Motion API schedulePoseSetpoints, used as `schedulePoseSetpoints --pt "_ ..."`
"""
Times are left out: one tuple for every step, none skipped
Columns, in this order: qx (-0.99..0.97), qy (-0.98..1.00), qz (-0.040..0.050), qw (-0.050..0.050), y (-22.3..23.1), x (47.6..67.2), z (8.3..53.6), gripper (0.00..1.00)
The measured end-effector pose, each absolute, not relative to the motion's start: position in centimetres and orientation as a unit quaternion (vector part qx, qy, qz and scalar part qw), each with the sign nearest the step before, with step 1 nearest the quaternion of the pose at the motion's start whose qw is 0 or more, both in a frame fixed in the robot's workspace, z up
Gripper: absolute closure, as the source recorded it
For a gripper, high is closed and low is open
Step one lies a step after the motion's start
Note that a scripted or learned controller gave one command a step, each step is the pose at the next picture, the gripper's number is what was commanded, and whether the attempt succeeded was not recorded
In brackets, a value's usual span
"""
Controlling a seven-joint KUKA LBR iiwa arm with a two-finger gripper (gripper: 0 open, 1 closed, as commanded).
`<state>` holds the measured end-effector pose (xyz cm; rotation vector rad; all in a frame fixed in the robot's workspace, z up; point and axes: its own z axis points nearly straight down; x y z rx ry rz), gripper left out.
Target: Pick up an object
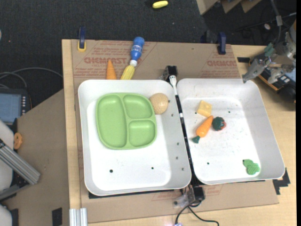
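Orange carrot point(204, 127) in right bin point(263, 126), touching red-green strawberry point(218, 123), just below yellow cheese wedge point(204, 108). Claw point(256, 67) beyond bin's far-right corner; spread unclear.

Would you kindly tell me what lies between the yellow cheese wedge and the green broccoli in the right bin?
In the camera view, the carrot and tomato, then bare floor.
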<state>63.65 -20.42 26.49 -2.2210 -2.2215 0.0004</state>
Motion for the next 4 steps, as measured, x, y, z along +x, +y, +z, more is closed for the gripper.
schedulePoseSetpoints --pt "-0.706 -0.709 0.0017 0.005 -16.7 65.9 16.3 0.00" --pt "-0.707 -0.707 -0.0023 0.000 -13.5 64.1 8.4 0.00" --pt "-0.706 -0.708 -0.0013 -0.002 -12.7 66.8 8.5 0.00" --pt "-0.707 -0.707 0.0011 0.002 -13.0 64.3 8.5 0.00"
